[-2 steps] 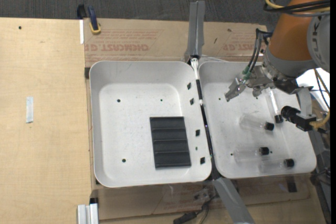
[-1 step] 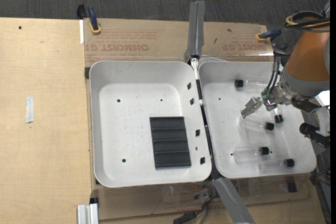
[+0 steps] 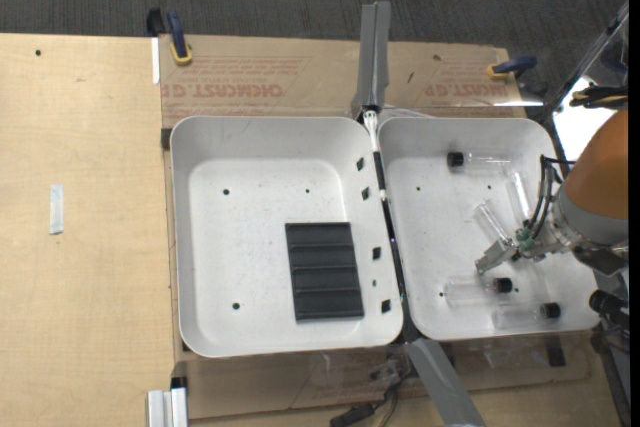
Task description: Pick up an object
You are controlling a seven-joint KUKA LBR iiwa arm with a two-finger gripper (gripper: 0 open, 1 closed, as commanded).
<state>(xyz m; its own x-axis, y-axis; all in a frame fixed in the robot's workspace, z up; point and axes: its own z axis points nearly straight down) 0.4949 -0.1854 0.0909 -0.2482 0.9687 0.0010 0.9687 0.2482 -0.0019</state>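
Note:
Several clear plastic tubes with black caps lie in the right bin (image 3: 430, 215). One tube (image 3: 478, 159) rests near the back wall, another tube (image 3: 468, 293) lies near the front, and a third tube (image 3: 522, 316) sits by the front right corner. My gripper (image 3: 490, 258) reaches in from the right and hangs low over the middle of this bin, just above the front tube and beside a slanted clear tube (image 3: 492, 221). Nothing is visibly held. A black ribbed block (image 3: 324, 270) lies flat in the left bin (image 3: 220, 215).
A grey divider post (image 3: 373, 55) stands behind the seam between the bins. Clamps (image 3: 176, 43) hold the cardboard sheet at the back. The wooden bench top (image 3: 80, 215) stretches to the left.

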